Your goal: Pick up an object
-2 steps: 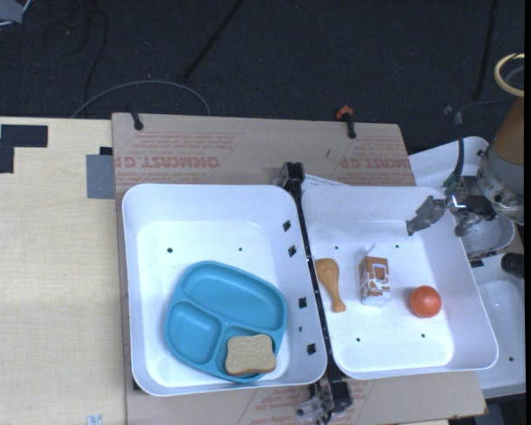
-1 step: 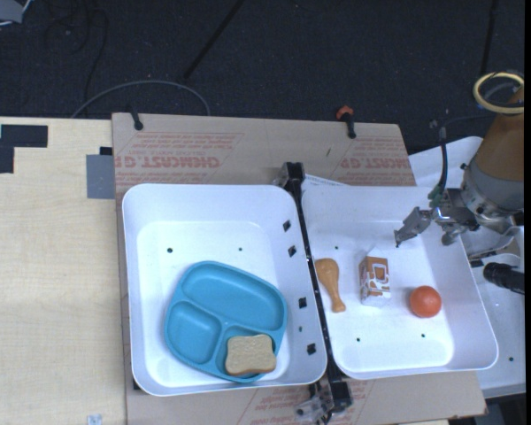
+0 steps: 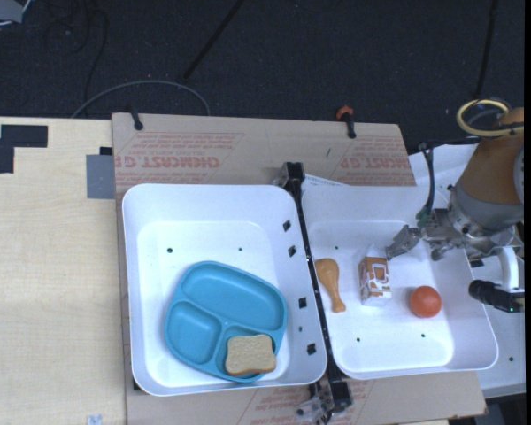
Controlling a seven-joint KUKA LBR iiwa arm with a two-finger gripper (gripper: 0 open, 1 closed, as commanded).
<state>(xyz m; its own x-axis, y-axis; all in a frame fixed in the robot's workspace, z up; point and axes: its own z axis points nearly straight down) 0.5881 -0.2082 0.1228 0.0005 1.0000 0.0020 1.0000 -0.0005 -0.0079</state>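
Right bin [image 3: 442, 348]: chicken drumstick [image 3: 329, 283] at 9 o'clock, small carton [image 3: 375, 279] centre, red tomato [image 3: 426, 301] at 3 o'clock, lying apart, so any one can be picked singly. Gripper [image 3: 405, 240] hovers at the carton's 1 o'clock, holding nothing; finger spread cannot be told. Left bin [image 3: 150, 211]: blue divided plate [image 3: 217, 312] bearing a bread slice [image 3: 250, 354] at its 5 o'clock.

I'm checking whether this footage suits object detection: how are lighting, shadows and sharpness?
Camera view: even, soft light, with both white bins bright but not blown out; faint shadows under the tomato and carton; the floor above is nearly black; the pincer and arm look slightly soft.
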